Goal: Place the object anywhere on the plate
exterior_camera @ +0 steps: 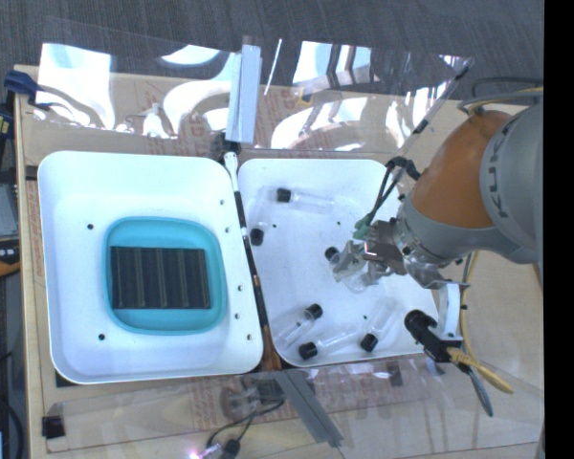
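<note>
Clear plastic vials with black caps lie scattered in the right bin [268, 352], nearest the camera: one by the front rim [308, 350], one beside it [368, 341], another a little further in [313, 311]. They are loose and lying flat, spread apart, which leaves room to come down on a single one. Just beyond, right of bin centre, the tool [349, 264] is low over the bin floor, the grey arm [459, 199] with its orange band reaching in from the right. A clear vial with a black cap [333, 254] sits at the tool's tip, but glare and the wrist hide the fingers; whether they are spread, pressed together or pinching that vial, I cannot tell. Further back, a vial near the far wall [297, 197] and a black cap near the divider [256, 236]. The left bin [67, 189] holds the teal plate [124, 232] with a dark ribbed insert, set centrally, well apart from every vial. Judgement: pickup stage; the object is not yet on the plate.
</note>
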Tool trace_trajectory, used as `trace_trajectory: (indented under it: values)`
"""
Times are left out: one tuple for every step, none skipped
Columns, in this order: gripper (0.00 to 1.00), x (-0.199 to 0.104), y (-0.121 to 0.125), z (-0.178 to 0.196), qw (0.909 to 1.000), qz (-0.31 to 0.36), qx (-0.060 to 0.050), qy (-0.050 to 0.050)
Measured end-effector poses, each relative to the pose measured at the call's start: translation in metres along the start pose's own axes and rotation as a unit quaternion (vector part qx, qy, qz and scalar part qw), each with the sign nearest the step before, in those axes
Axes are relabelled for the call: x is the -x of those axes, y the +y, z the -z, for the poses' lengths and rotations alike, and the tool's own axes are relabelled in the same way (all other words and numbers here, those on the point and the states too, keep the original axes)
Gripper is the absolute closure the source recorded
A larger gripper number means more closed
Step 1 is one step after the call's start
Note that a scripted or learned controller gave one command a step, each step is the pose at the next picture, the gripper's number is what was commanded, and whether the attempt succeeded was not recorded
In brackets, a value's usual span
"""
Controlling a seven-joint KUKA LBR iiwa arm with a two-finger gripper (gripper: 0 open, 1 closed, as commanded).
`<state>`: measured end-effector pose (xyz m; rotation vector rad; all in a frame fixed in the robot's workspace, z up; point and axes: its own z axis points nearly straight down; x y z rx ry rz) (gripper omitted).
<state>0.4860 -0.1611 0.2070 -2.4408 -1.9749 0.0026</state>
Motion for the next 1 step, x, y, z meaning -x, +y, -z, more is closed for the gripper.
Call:
trace_trajectory:
  values:
    - [0.00,0.0001,0.0000,0.0000,1.0000,0.000,0.000,0.000]
